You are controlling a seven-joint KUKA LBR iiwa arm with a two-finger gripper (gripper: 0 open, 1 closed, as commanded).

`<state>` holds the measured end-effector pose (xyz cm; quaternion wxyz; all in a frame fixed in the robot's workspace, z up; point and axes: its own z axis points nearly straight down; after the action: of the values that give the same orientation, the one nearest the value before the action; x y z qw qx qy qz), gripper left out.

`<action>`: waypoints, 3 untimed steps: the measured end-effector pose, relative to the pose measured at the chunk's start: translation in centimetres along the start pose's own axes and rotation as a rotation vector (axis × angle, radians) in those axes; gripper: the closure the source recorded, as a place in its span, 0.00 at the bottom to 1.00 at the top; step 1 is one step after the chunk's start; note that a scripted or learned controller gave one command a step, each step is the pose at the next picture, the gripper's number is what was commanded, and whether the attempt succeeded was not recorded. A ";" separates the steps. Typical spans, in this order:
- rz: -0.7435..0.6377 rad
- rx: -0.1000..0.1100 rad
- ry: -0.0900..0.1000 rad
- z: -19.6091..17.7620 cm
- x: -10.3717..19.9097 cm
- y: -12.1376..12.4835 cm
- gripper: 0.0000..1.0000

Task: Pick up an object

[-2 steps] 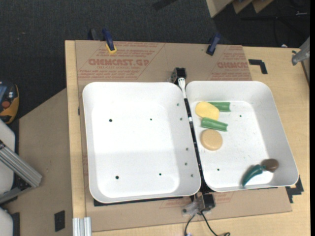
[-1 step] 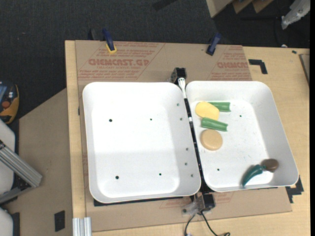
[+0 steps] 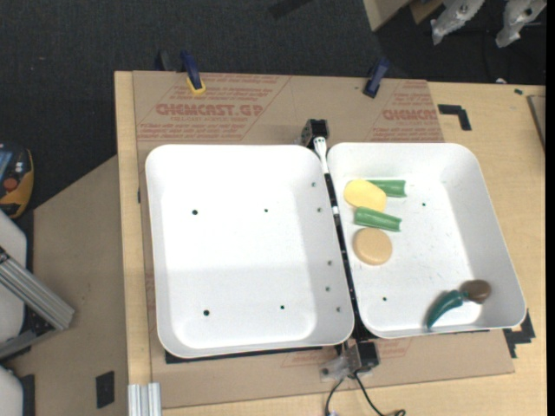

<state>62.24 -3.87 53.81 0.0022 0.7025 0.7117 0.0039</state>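
We see our gripper (image 3: 490,11) up in the top right corner | high and far back | fingers too blurry to tell.

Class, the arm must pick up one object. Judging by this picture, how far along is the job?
Nothing looks done: the yellow piece, two green sticks, tan disc, teal pepper and brown piece all lie in the right bin. Nothing is in hand; the whole pick remains.

Right bin (image 3: 486,198) holds yellow piece (image 3: 365,195), tan disc (image 3: 374,247), green pods (image 3: 378,220).
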 end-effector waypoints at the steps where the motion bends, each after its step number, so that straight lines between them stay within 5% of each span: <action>1: 0.005 0.004 -0.001 0.4 7.2 4.7 0.00; 2: 0.000 0.005 0.002 0.4 18.8 4.6 0.00; 3: 0.005 0.005 0.001 0.4 25.7 4.6 0.00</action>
<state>66.56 21.90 53.46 -0.0001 0.7042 0.7100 0.0024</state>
